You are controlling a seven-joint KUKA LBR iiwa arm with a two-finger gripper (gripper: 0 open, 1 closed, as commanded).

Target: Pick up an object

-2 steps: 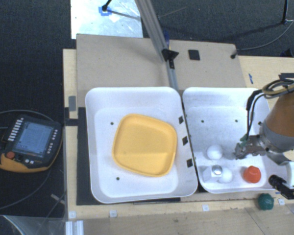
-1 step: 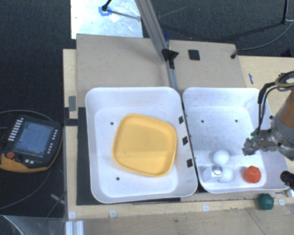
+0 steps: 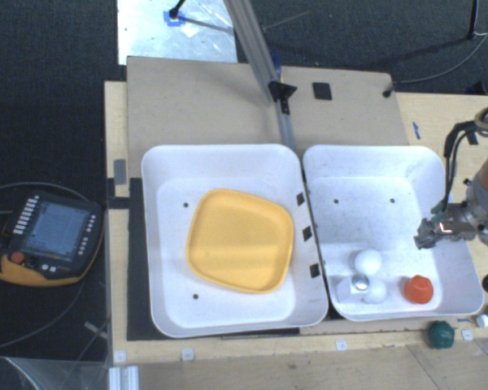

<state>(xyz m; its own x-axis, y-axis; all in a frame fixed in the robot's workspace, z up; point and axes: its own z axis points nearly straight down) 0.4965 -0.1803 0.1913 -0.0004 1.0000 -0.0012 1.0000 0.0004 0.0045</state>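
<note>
Hovering — gripper [image 3: 428, 236] above orange object [image 3: 418, 289].

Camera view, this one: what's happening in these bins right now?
A robot arm reaches in from the right, its end effector over the right bin's right rim, with nothing visibly between its fingers. Near that bin's front sit two white balls, a small metal piece and an orange cup. The left bin holds a yellow plate. No pick has happened yet.
</note>
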